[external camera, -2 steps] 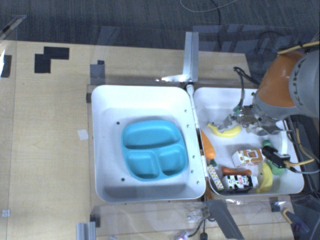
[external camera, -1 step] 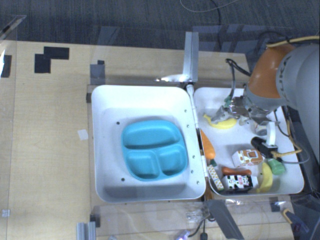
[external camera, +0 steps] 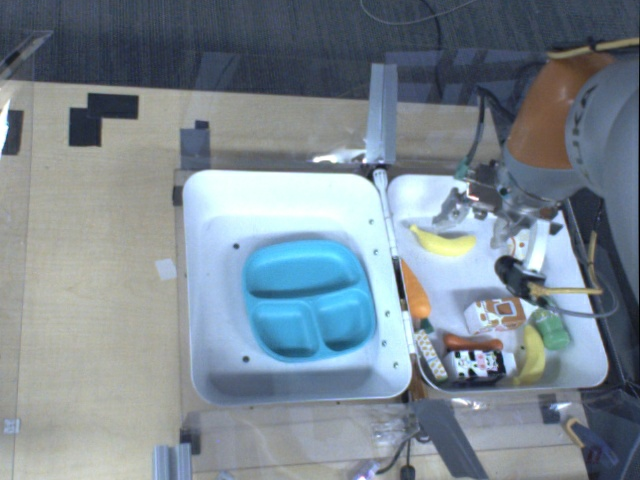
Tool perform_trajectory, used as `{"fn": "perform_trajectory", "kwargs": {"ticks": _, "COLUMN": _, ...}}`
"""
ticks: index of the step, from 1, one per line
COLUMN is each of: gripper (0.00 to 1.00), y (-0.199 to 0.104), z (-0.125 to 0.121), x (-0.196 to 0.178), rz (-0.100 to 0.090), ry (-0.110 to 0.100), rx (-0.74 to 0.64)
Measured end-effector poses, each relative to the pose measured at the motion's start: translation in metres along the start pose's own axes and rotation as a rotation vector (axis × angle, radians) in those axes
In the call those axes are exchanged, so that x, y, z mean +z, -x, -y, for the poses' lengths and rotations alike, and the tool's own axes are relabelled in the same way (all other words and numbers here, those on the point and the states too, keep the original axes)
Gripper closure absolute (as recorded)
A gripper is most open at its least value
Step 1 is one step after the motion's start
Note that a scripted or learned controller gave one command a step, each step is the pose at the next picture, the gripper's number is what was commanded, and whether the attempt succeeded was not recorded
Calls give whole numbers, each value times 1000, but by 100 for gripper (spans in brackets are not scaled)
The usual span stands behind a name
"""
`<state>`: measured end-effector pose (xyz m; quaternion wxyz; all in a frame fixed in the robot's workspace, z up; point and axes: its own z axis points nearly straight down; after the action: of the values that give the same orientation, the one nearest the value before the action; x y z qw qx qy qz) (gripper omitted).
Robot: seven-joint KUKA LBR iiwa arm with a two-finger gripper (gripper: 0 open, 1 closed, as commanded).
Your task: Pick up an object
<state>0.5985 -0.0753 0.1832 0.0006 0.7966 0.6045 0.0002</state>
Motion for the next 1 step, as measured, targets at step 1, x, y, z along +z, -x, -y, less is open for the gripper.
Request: {"fn": "perform_trajectory", "kwargs": {"ticks": 1, "gripper": 0, "y": 20, "z": -39, "x": 96, "rz": -1, "ry": 8, "rx": -189}}
